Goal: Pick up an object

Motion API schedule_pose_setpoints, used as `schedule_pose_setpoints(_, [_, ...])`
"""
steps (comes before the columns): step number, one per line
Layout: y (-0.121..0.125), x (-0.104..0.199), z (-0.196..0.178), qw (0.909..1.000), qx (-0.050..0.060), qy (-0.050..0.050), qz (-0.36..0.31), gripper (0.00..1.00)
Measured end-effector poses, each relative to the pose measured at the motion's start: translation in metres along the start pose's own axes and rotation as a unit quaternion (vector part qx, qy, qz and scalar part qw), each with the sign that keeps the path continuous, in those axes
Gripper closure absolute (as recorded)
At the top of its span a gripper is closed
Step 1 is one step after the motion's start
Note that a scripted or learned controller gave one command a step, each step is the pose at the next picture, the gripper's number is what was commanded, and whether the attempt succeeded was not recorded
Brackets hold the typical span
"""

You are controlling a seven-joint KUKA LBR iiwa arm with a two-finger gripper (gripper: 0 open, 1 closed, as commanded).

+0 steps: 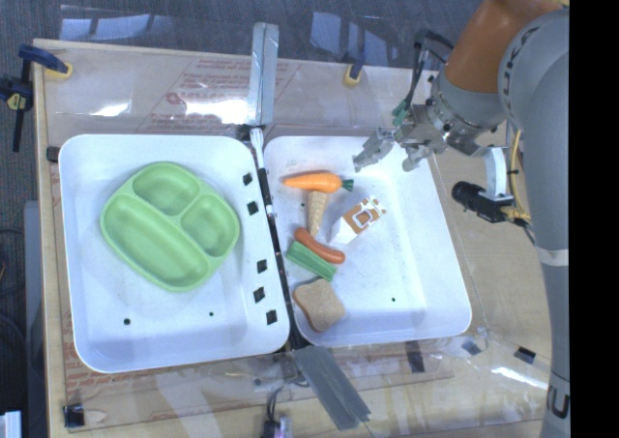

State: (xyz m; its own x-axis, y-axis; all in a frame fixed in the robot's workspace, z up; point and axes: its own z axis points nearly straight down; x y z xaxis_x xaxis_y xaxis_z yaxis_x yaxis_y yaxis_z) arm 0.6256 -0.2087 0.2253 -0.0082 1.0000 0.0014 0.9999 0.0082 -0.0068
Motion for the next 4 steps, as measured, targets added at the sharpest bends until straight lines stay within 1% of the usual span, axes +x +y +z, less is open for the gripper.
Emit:
schedule_pose_setpoints(1, [-0.024, -0.004, 0.108, 0.9997, -0.015, -0.005, 0.019, 0.0])
schedule_pose_setpoints(2, [-0.023, -0.004, 0.117, 0.9984, -0.016, -0.006, 0.053, 0.0])
schedule_pose_setpoints(3, [-0.02, -0.006, 0.102, 0.9985, -0.02, -0.007, 0.051, 1.0])
schedule_pose_setpoints(4, [-0.02, -0.005, 0.102, 0.9985, -0.02, -0.007, 0.051, 0.0])
